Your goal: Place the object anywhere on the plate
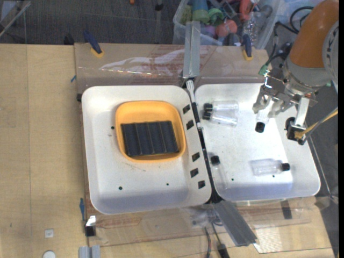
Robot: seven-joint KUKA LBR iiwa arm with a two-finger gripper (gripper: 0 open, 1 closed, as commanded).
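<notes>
Surface: pale wood, running off the left and lower edges.
Left bin: shallow and white, with an orange plate sitting toward its 12 o'clock half.
Dark object: a ribbed black slab lying flat on the plate, covering most of the plate's 6 o'clock part; what it is, I can't make out.
Divider: a dark seam with small black tabs between the bins.
Right bin: white, its 3 o'clock corner partly hidden by the arm.
Upper bottle: clear with a black cap, lying on its side at 10 o'clock in this bin; hard to separate from the white floor.
Lower bottle: clear, black cap pointing to 3 o'clock, lying at 5 o'clock.
Arm: enters from 3 o'clock, orange band cut off by the frame's edge, wrist tilted down over the right bin.
Gripper: low over the bin's 2 o'clock area, fingers spread apart, with nothing between them.
Clutter box: clear, colourful contents blurred, at 12 o'clock behind the bins.
</notes>
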